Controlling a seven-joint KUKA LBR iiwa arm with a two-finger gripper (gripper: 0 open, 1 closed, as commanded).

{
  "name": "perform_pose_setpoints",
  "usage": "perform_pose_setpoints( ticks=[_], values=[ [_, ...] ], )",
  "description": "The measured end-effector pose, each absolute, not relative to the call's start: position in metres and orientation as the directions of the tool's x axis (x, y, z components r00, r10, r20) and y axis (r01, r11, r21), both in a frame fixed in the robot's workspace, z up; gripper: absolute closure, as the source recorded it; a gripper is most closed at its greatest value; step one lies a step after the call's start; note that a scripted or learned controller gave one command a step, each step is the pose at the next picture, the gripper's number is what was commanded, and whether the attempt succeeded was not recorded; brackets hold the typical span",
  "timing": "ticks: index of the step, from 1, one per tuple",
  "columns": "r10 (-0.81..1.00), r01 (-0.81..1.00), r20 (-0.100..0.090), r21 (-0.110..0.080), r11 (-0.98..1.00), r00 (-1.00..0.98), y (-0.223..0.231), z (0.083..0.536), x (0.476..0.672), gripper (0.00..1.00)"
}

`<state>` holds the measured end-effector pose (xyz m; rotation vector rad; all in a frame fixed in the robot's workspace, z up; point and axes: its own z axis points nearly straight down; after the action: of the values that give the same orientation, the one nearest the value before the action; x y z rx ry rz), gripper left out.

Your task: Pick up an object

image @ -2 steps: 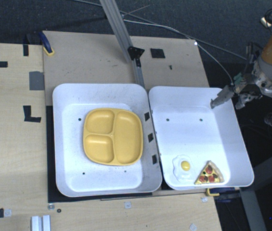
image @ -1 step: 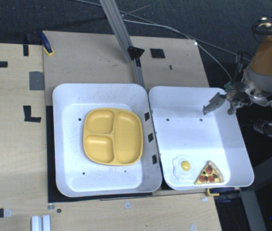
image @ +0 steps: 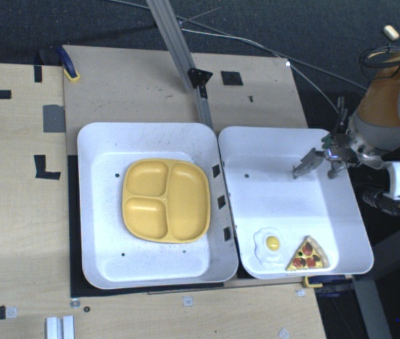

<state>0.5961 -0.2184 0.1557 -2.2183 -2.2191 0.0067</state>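
Note:
The right bin [image: 285, 150] holds two toy foods near its front edge: a fried egg [image: 268, 244] and, just right of it, a pizza slice [image: 307, 255]. A yellow divided plate [image: 166, 200] lies in the middle of the left bin [image: 97, 189]. My gripper [image: 315, 171] hangs over the far right part of the right bin, open, its two fingers spread with nothing between them. It is well behind the egg and the pizza slice and apart from both.
The arm, with its orange band [image: 384, 104], comes in over the right bin's right rim. A grey pole [image: 179, 41] slants down to the bins' far edge. Cables run across the dark floor behind the bench.

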Motion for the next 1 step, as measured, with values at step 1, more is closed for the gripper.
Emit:
perform_pose_setpoints(
  ticks=[1],
  values=[
    [1.000, 1.000, 0.001, -0.006, 0.002, -0.002, -0.2084, 0.0969, 0.5927, 0.00]
  ],
)
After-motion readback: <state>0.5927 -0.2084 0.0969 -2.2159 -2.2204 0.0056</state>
